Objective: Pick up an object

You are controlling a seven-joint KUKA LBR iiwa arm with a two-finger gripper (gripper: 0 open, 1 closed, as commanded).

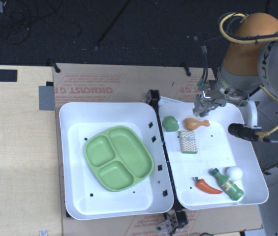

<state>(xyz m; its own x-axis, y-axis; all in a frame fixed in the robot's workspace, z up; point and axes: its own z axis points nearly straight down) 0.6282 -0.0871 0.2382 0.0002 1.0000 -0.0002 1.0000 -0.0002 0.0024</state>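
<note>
- The two white bins, left (72, 132) and right (252, 181), look like smooth moulded plastic with a soft sheen.
- The green divided plate (118, 157) is matt plastic, even in colour.
- The cardboard sheet (104, 82) under the bins is dull brown paperboard with red print.
- The desk (15, 156) has a pale wood-grain finish, matt.
- The drumstick (196, 124), red chilli (207, 186) and green bottle (227, 185) look like glossy plastic toys.
- The white ball (234, 173) is smooth, slightly shiny.
- The small box (188, 142) appears to be printed card.
- The claw (202, 106) looks like dull grey metal.
- The arm's orange band (249, 48) is smooth and satiny.
</note>
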